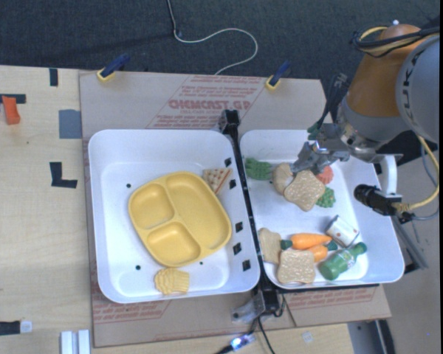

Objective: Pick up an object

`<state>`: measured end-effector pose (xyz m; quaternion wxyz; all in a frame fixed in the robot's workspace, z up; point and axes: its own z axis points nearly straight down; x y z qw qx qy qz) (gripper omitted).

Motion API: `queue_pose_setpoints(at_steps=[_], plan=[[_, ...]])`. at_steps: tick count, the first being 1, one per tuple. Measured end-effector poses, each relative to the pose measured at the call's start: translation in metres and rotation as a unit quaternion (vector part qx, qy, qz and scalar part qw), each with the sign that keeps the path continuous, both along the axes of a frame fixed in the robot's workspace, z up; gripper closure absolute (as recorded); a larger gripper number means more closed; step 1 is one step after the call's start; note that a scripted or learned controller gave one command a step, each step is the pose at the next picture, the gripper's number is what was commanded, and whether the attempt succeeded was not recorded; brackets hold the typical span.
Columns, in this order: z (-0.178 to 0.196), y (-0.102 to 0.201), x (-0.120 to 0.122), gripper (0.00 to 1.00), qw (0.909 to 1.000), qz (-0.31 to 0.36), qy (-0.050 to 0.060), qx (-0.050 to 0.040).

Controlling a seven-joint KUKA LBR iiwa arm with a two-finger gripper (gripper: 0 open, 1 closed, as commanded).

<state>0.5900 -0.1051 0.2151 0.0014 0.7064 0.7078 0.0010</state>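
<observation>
A toy bread slice point(305, 190) sits tilted in the upper half of the right bin point(384, 271), directly at six o'clock of the end effector point(315, 155), its top edge touching or just under the fingertips; whether the fingers are parted or closed on it cannot be made out. At nine o'clock of the slice lies a pale roll-shaped piece point(283, 177), with a green leafy piece point(258, 169) beyond it by the bin wall. At three o'clock are a small red piece point(325, 174) and a green sprig point(326, 198). Toward six o'clock, in the lower part of the bin, lie a carrot point(308, 240), a second bread slice point(296, 267), a green bottle point(341, 261) and a small white can point(342, 231). The left bin point(107, 198) on the worktop holds a yellow divided plate point(179, 217), a cracker point(216, 176) at its one o'clock and a yellow waffle-like piece point(171, 279) at its six o'clock
</observation>
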Motion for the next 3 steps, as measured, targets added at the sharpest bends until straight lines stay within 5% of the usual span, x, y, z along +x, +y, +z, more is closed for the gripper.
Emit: queue_pose_setpoints(at_steps=[1,3], plan=[[0.009,0.001,0.000,1.00,1.0000,0.000,0.002,0.0005],[0.022,0.082,-0.071,1.00,1.0000,0.001,0.004,0.0012]])
